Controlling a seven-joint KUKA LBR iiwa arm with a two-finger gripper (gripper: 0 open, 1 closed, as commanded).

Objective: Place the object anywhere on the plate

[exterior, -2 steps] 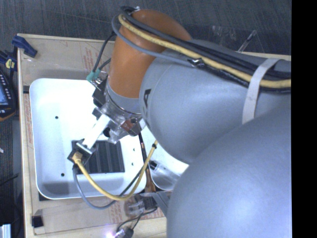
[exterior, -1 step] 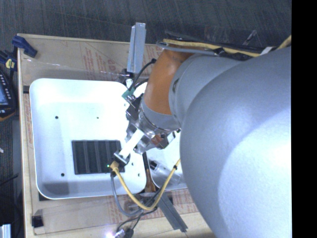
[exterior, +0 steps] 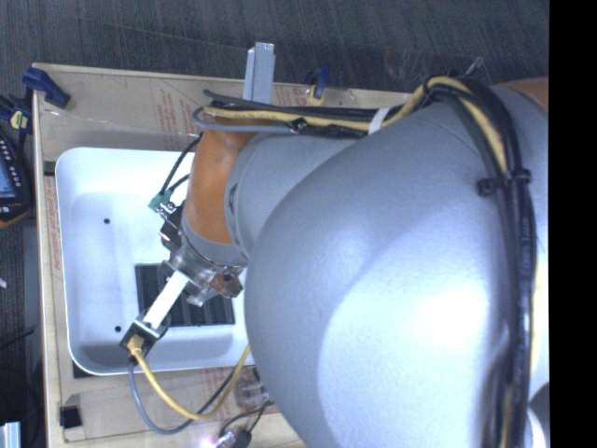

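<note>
Gripper (exterior: pixel 207 286) sits low over the left white bin (exterior: pixel 79 250), beside a dark ribbed rectangular patch (exterior: pixel 149 283); its state cannot be told. Smooth grey arm (exterior: pixel 373 278), orange band (exterior: pixel 210 180). Plate and object not discernible.

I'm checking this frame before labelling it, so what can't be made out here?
- Gripper: hidden in the camera view beneath the wrist; finger state unknown.
- Dark ridged item in the left bin: partly covered by the arm, identity unclear.
- Right bin: blocked by the grey arm.
</note>
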